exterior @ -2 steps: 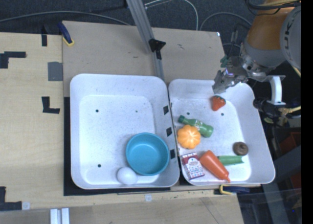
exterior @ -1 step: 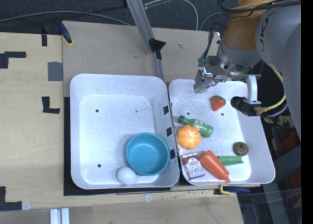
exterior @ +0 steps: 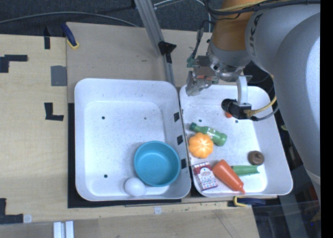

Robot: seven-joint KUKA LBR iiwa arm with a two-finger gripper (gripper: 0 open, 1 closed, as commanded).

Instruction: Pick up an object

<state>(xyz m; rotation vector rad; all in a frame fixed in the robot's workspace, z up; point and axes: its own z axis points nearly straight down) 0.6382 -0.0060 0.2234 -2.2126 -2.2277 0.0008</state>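
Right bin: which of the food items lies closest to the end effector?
The green bottle. It lies highest in the right bin, just below the end effector; the orange, carrot and brown piece sit farther down.

Fixed overhead, looking down at a slant on the table [exterior: 31,128]. Takes in both white bins [exterior: 88,96] whole, mid range. Arm [exterior: 281,39] entering from right, bulking large, probably nearest the lens. Dark floor along top edge, far side of the table.
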